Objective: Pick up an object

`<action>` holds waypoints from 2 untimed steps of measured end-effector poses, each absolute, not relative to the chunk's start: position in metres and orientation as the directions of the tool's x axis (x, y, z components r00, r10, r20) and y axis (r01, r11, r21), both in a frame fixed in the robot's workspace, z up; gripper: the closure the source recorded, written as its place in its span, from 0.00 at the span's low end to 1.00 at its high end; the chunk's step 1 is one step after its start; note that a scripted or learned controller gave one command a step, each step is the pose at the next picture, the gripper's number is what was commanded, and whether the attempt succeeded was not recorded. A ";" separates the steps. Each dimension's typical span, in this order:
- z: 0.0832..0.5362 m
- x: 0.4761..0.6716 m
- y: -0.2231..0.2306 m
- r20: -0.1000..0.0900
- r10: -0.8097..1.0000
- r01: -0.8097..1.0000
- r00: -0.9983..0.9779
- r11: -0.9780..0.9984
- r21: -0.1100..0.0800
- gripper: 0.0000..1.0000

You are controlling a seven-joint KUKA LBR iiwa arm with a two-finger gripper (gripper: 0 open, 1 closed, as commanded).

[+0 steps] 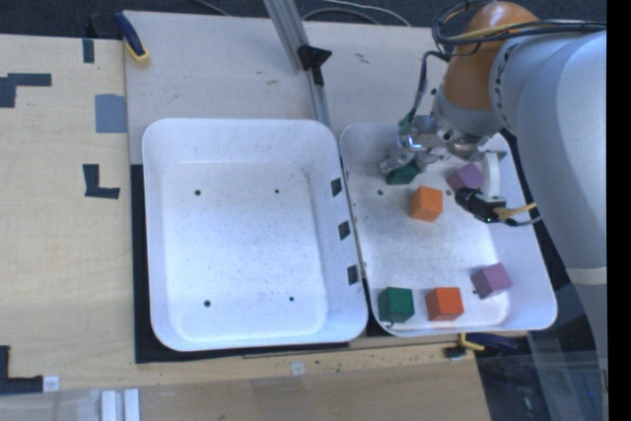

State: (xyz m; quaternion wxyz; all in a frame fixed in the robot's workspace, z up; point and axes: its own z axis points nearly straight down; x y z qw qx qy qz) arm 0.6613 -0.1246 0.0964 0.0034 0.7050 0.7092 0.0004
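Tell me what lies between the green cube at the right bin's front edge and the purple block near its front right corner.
An orange-red cube sits between the green cube and the purple block, in the camera view, apart from both.

The left bin (246,232) offers open floor from rim to rim. In the right bin (532,306), the far end is crowded: the gripper (409,158) sits over a dark green block (401,175), with an orange block (426,203) and a purple block (466,177) close beside it. Along the near rim stand a green cube (395,303), an orange cube (444,303) and a purple cube (490,279). The middle floor between these two groups lies free.
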 end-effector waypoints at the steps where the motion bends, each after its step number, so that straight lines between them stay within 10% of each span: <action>1: 0.197 0.681 -0.010 0.003 1.000 1.000 -0.010 0.010 0.006 1.00; 2: 0.213 0.681 0.043 0.002 1.000 1.000 -0.007 0.007 0.000 1.00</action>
